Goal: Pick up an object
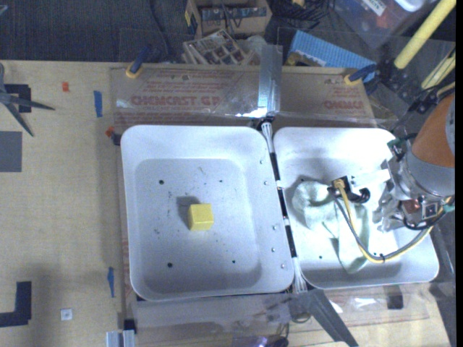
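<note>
Yellow cube (pixel 202 216): lies near the centre of the left bin (pixel 137 194), touching nothing else.
Gripper (pixel 385 214): low over the right bin (pixel 318 147), right side; open or closed cannot be told.
Pale crumpled item (pixel 309 201): right bin, left part, apart from Gripper.

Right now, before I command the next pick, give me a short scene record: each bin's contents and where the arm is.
left bin: one yellow cube near the middle, clear of the walls
right bin: one pale crumpled thing toward its left side
gripper: over the right bin's right side, apart from the pale crumpled thing
held object: none visible
likely easier pick: yellow cube, since it lies alone
</note>
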`<state>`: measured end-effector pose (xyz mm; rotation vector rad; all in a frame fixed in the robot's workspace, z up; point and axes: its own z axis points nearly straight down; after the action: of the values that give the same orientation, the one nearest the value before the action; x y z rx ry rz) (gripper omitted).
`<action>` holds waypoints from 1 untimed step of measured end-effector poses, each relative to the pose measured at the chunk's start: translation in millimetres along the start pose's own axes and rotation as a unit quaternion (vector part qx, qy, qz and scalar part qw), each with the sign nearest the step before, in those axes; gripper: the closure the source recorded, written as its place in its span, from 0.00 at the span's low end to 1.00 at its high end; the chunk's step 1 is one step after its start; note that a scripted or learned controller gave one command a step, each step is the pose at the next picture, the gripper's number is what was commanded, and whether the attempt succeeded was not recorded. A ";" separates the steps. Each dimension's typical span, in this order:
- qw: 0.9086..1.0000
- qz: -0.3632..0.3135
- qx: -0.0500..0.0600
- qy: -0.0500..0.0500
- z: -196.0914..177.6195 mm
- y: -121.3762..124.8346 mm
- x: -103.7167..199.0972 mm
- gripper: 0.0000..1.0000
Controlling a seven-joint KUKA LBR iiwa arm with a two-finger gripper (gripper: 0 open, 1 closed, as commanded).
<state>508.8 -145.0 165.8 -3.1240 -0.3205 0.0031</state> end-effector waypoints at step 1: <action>1.000 0.000 0.000 0.000 -9.3 0.1 0.0 1.00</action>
<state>508.8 -145.1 175.0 -3.1241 -0.3211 0.0047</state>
